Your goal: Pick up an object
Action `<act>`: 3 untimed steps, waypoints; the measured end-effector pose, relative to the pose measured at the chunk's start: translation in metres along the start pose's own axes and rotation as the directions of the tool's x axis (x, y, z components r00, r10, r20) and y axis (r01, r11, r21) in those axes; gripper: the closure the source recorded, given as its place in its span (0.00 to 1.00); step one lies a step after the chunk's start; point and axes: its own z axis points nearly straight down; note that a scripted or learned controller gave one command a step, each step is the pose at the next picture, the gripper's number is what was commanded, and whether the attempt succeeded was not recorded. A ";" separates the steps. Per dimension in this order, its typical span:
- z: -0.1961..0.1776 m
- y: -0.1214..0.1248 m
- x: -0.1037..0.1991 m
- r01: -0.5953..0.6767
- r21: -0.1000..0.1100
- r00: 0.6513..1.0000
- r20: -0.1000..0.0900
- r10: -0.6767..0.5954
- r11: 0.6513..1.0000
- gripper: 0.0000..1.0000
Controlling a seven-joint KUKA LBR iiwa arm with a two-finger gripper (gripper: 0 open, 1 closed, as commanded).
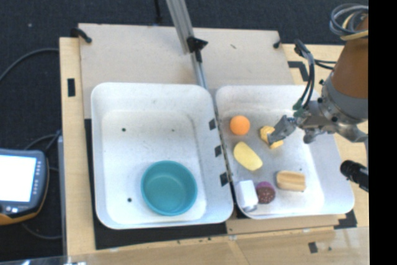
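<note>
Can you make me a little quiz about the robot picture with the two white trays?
1. True or false: the blue bowl sits in the left tray.
2. Which is closest to the gripper? A) orange ball B) small yellow piece C) tan block
3. Fill in: the white thing in the right tray touches a dark ___ ball.

Key: 1 true; 2 B; 3 red.
</note>
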 end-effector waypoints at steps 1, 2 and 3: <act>0.000 0.000 0.000 -0.002 0.000 1.000 0.000 0.002 1.000 0.00; 0.063 -0.001 -0.003 -0.003 0.008 1.000 0.000 0.003 1.000 0.00; 0.107 0.001 0.002 -0.003 0.007 1.000 0.000 0.003 1.000 0.00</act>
